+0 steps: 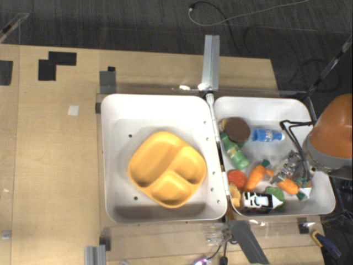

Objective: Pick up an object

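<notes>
The right bin (265, 108) holds a heap of small items. Among them are a brown round piece (237, 129), a blue bottle (268, 135), a green bottle (236, 154), a red tomato (237, 178), an orange carrot (255, 175) and a black-and-white piece (257, 201). My gripper (289, 170) reaches in from the right, low over the bin's right half. It sits just right of the carrot and above an orange piece (289, 187) and a green piece (274, 192). I see nothing clearly held in it.
A yellow divided plate (167, 168) lies in the left bin (118, 148). A metal post (210, 59) stands at the back between the bins. Black cables (295, 127) arc over the right bin's back right. The arm's orange band (334, 132) looms at the right edge.
</notes>
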You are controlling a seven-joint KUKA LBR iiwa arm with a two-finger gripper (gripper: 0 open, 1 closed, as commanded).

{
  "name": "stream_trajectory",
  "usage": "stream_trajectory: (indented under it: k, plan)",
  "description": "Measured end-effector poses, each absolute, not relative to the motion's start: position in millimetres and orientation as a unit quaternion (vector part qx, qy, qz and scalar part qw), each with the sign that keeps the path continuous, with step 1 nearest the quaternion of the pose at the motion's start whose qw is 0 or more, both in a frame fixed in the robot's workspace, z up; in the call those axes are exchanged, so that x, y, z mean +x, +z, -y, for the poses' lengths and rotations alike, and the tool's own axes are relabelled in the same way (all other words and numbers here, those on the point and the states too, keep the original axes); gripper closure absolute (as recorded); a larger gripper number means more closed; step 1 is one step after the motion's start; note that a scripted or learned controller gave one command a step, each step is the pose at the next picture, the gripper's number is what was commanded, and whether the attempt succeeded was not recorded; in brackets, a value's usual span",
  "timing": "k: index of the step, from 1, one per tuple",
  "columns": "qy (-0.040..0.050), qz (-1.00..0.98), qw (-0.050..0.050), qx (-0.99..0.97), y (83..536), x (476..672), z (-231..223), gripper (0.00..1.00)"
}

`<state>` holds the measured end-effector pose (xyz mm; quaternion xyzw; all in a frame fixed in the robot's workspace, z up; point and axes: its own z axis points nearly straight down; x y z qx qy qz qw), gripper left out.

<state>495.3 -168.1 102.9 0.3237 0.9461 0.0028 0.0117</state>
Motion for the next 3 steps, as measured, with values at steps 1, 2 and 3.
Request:
stream_trajectory:
  k: [1,2,3]
  plan:
    - [0.0015,-0.881,0.003,0.474,194,550.6,104,1.0]
    - [0.0009,-0.866,0.003,0.5,159,530.7,114,1.0]
    - [0.0014,-0.839,0.003,0.544,195,563.4,102,1.0]
